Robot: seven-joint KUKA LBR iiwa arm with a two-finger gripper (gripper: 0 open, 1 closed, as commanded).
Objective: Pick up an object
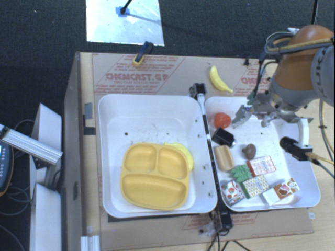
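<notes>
My gripper [256,117] hangs over the far part of the right bin [312,178], open, with nothing between its fingers. A red tomato [222,120] lies just to its left, and a black object [223,137] sits below that. Further toward the front are a tan bread-like block [224,158], a brown ball [249,151], a green item [241,172], a red-and-white box [261,166], a green-and-white box [255,185] and small packets [283,189].
The left bin [120,109] holds a yellow divided plate [154,175]. A banana [220,80] lies on the bench behind the right bin. A yellow-and-blue tool [142,53] sits at the bench's far edge. A black part with a cable [294,148] hangs below the arm.
</notes>
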